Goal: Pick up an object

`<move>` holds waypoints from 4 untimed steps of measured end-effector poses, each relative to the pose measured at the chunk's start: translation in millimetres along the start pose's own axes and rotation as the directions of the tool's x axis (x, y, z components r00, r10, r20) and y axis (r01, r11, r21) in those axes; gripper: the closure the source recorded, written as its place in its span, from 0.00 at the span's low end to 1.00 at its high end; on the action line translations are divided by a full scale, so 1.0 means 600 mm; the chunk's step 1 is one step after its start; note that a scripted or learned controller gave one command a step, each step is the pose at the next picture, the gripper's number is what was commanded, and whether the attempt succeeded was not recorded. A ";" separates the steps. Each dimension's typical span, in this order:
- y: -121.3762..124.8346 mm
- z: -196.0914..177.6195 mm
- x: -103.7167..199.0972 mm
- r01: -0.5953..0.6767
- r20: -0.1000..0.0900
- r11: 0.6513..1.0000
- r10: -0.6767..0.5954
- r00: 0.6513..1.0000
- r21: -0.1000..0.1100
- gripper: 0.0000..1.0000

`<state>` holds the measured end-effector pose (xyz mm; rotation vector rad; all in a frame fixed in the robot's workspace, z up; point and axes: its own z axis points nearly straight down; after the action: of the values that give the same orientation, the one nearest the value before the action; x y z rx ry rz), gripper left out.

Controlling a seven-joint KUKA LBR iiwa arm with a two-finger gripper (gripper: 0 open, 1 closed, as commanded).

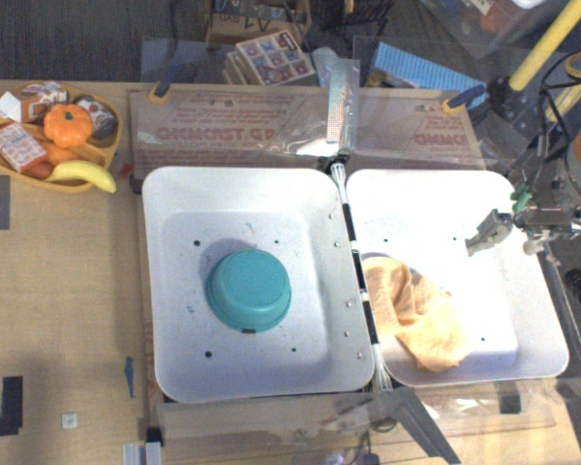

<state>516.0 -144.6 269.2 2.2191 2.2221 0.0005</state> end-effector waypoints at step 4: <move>0.136 0.278 0.072 0.245 0.005 0.969 -0.245 0.970 -0.017 1.00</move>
<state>597.7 -101.5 102.4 1.9190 2.4672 0.0169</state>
